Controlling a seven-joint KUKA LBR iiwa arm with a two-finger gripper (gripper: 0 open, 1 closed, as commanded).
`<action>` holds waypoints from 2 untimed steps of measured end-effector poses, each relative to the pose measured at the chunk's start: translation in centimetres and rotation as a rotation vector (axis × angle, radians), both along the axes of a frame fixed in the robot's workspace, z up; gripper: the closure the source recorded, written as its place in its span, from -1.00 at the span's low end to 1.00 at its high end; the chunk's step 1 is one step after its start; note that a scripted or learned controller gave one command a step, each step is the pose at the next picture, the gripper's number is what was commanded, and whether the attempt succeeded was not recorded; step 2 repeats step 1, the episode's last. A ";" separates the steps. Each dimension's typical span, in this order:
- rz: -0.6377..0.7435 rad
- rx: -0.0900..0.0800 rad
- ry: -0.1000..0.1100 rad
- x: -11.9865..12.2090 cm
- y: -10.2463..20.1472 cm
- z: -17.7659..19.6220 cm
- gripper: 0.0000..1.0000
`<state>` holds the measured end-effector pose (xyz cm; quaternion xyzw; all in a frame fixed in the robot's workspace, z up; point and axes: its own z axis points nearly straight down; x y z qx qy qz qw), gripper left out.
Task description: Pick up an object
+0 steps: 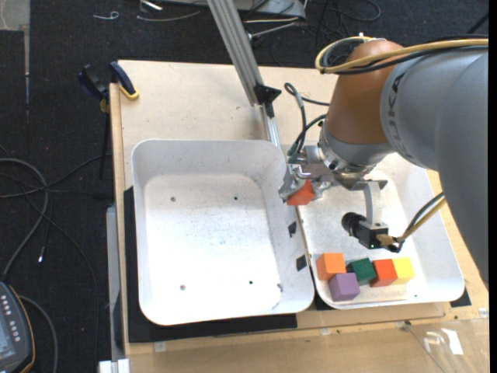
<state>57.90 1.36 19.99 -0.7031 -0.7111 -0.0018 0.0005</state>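
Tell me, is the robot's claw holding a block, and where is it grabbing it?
Yes. The gripper pinches a small orange-red block by its upper part, up over the right bin.

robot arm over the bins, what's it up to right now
A grey KUKA arm reaches in from the right over the right bin. Its gripper sits near the divide between the two white bins, with an orange-red block at its jaws, seemingly lifted. Five blocks lie clustered at the right bin's near end: orange, green, red-orange, yellow and purple. The left bin is beside it.
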 end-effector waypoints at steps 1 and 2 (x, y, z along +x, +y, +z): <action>-0.001 0.000 0.010 -7.4 6.6 -0.6 1.00; -0.001 0.000 0.010 -7.4 6.6 -0.6 1.00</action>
